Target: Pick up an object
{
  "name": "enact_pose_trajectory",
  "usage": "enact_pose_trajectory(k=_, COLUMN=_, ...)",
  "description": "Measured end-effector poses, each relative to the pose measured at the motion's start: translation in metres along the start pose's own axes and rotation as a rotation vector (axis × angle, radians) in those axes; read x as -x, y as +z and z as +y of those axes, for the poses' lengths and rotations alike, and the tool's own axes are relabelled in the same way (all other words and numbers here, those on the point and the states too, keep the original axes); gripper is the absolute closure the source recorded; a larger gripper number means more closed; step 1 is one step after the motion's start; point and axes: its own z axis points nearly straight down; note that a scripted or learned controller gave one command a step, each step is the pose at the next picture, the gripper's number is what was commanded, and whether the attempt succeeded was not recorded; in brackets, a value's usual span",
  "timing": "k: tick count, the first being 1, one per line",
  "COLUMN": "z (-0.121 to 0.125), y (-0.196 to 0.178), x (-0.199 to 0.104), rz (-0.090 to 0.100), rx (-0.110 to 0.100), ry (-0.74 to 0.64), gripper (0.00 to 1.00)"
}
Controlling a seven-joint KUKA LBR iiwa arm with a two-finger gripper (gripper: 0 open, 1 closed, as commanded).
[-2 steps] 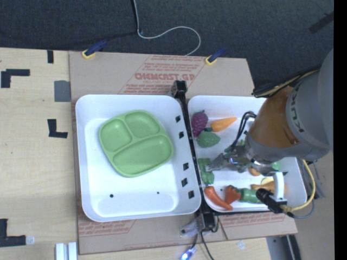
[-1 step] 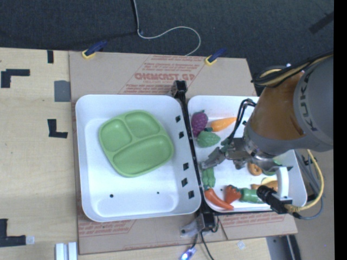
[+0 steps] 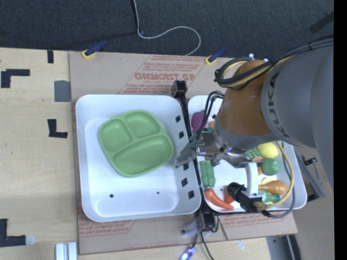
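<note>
Overhead, the bulky grey arm (image 3: 303,102) with its glossy orange band covers much of the right bin (image 3: 301,199). Next, the smooth green three-compartment plate (image 3: 136,142) lies alone in the left bin (image 3: 89,145). Small toy foods crowd the right bin's near edge: a green vegetable (image 3: 207,174), an orange carrot (image 3: 217,200), a yellow lemon (image 3: 268,150). Whether the gripper (image 3: 201,148) grips anything, I cannot tell.

Evenly and brightly lit from overhead, with no hard glare. Soft, faint shadows only, under the green three-compartment plastic plate (image 3: 136,142) and along the inner walls of the shallow white left bin (image 3: 87,161). Slightly soft throughout; small coloured items beneath the grey and orange arm (image 3: 271,102) blurred and hard to make out. Mild blockiness in fine detail.
</note>
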Motion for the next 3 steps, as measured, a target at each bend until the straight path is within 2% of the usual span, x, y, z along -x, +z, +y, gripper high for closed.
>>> enact_pose_trajectory(k=1, z=0.001, y=-0.090, x=-0.005, rz=-0.002, rx=0.008, ry=0.008, gripper=0.00)
enact_pose_trajectory(k=2, z=0.000, y=-0.094, x=-0.004, rz=-0.005, rx=-0.004, ry=0.008, gripper=1.00)
enact_pose_trajectory(k=3, z=0.000, y=-0.103, x=-0.032, rz=-0.003, rx=-0.001, ry=0.008, gripper=1.00)
